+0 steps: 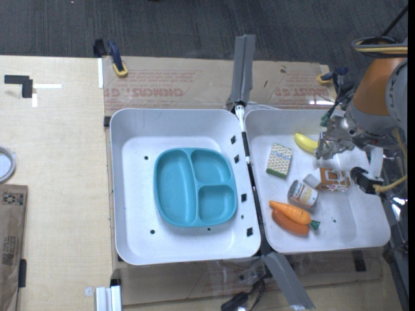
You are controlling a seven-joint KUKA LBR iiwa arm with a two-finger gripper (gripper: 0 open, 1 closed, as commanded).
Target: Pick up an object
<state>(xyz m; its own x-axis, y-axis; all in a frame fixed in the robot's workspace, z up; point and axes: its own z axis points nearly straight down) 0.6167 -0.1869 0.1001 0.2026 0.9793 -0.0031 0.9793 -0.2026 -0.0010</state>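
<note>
gripper (329, 146) sits low over the right bin (337, 238), at the banana's (305, 141) right end and just above the small orange-and-white carton (334, 181); we cannot tell how it is set. nothing visibly pinched, so we judge the pick not yet made. candidates cluster in that bin: banana near the back, green-and-white box (279, 160) left of it, tipped can (302, 194) touching the carton, carrot (293, 218) in front. left bin (130, 193) holds a blue divided tray (194, 186), well apart from the arm, likely not the target. tight clutter risks a bumped neighbour.
</note>
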